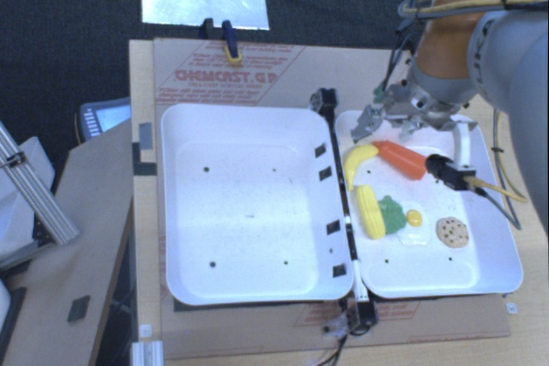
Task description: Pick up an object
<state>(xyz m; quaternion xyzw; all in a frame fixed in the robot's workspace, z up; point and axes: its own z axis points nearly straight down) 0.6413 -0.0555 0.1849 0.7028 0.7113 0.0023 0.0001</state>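
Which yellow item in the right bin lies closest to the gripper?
The banana, curved at the bin's upper left, just below the gripper. The corn cob lies lower, beside the broccoli.

Yellow banana [360,159], orange carrot [403,159], yellow corn [370,212], green broccoli [393,214] and a brown speckled cookie [452,231] were seen in white bins [249,120].

Two bins side by side on bench [103,184]. In right bin [489,270]: banana [360,159] and carrot [403,159] near far edge; corn [370,212], broccoli [393,214], egg [413,223], cookie [452,231] toward centre. Left bin [249,201] alongside.
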